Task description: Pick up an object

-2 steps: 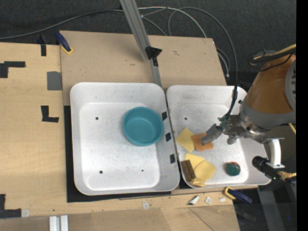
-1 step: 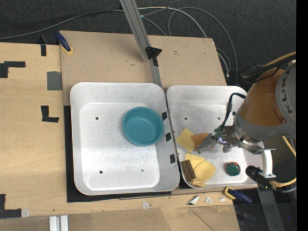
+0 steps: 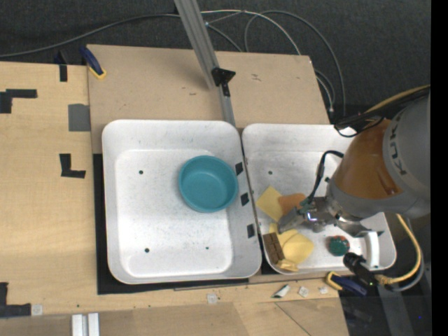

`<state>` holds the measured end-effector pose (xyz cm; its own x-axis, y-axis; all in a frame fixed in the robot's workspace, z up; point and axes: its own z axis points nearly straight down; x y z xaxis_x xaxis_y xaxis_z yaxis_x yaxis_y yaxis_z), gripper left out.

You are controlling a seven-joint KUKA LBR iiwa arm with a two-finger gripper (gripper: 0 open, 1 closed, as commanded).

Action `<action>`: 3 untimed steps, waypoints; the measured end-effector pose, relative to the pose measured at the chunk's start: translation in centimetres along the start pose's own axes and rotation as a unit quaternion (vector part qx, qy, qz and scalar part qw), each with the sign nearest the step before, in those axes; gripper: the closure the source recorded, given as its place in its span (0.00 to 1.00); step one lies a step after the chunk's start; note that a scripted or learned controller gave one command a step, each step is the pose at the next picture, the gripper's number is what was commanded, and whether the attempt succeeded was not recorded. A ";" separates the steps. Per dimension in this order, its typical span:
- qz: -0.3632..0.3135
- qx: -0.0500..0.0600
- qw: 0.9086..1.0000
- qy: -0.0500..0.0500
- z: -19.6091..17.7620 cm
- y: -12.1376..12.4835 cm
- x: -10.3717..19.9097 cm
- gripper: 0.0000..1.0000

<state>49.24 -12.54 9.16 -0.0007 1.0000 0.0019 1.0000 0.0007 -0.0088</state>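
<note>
A teal bowl sits in the left bin, toward its right side. In the right bin lie a yellow wedge, an orange piece, another yellow block, a brown bar and a small green round object. My gripper reaches in from the right, low over the yellow and orange pieces near the bin's front. Its metal fingers point left, just above the lower yellow block.
A grey metal pole slants down from the top to the seam between the bins. Cables loop over the cardboard behind the right bin. A blue-and-yellow clip lies at the bench's front right.
</note>
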 end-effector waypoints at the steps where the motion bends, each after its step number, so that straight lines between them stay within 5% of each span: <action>1: -0.001 -0.001 1.000 0.000 -1.2 0.1 0.0 1.00; 3: -0.001 -0.007 1.000 -0.002 -13.2 0.3 1.2 1.00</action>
<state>49.69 -11.39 22.31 -0.0023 1.0000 -0.0012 1.0000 0.0023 0.0051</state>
